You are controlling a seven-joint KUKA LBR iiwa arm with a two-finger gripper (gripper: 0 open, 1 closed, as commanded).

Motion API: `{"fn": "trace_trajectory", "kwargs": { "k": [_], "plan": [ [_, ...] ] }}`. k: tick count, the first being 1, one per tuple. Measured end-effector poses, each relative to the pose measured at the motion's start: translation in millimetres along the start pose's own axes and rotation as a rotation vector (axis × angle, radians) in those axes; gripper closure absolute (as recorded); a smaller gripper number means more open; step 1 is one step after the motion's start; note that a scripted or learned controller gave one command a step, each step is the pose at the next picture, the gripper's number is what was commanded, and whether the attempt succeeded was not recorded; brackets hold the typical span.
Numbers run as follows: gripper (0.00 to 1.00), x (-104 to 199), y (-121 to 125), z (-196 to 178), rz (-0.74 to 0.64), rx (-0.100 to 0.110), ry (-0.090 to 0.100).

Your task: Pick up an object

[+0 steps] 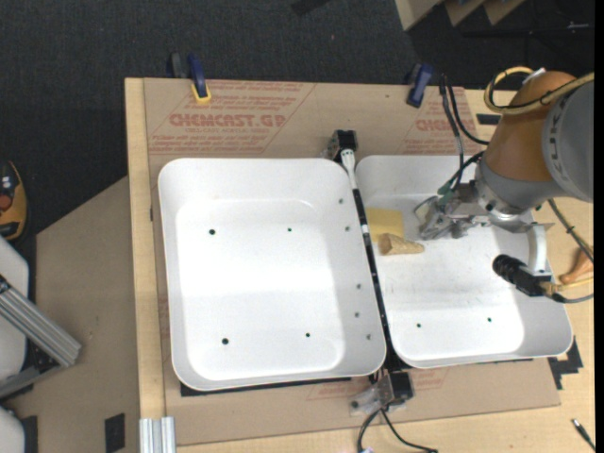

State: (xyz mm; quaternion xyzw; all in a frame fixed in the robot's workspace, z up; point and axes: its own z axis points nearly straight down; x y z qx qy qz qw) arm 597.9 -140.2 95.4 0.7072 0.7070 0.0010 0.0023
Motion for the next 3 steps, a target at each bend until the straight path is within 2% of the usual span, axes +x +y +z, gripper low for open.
{"fn": "trace_trajectory", "kwargs": {
  "k": [1,2,3],
  "plan": [
    [1.0,-56,56,-97,0.0,-0.01,-0.006],
    [1.0,43,62,-188,-0.009,-0.006,0.002],
    [1.0,134,41,-188,-0.008,0.008,0.005]
  ]
}}
